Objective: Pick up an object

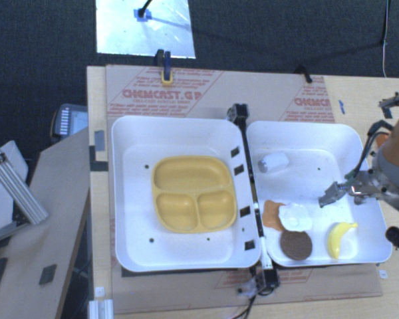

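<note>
White plastic forms the two shallow bins, set side by side on a sheet of printed cardboard (pixel 206 88) that covers the bench. The left bin (pixel 130 151) is taken up near its middle by a yellow divided tray (pixel 191 193), laid flat with one long compartment on its far side and two smaller ones on its near side. The right bin (pixel 319 145) holds the loose objects. The grey arm (pixel 396 158) is seen at the right edge, reaching over the right bin's right side. Its gripper (pixel 334 195) is held low above the bin floor, right of the middle, and whether it is released or clenched cannot be told; nothing is seen in it. A white cylinder (pixel 272 161) lies on its side toward the far left of the right bin. Along the near side, a white round object (pixel 296 216) is placed just beside a tan flat piece (pixel 272 213), with a dark brown disc (pixel 296 244) touching or nearly touching it on the near side. A yellow banana (pixel 340 238) lies in the near right corner, apart from the disc and just near of the gripper.
</note>
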`<state>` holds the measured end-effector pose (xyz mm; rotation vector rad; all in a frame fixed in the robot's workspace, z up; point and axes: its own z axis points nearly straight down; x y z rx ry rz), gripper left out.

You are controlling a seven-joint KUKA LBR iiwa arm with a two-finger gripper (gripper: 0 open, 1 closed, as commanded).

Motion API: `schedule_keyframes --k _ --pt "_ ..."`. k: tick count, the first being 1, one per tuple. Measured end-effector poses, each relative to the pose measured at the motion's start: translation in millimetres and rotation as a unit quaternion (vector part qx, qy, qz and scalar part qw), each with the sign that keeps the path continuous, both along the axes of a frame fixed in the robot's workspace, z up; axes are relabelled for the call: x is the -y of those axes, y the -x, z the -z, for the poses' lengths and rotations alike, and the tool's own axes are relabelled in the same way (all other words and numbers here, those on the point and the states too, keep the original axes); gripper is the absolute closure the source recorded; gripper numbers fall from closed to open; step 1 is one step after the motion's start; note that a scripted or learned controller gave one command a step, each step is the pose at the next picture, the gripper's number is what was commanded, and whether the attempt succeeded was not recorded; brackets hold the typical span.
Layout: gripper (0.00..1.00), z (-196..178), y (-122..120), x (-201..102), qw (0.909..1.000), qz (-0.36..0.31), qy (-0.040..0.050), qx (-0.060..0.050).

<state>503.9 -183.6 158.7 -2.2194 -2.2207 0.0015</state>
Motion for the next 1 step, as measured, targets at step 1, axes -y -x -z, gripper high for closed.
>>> schedule_keyframes --k 1 --pt "0.0 57.0 -0.3 9.1 1.0 0.0 -0.0002 -0.001"
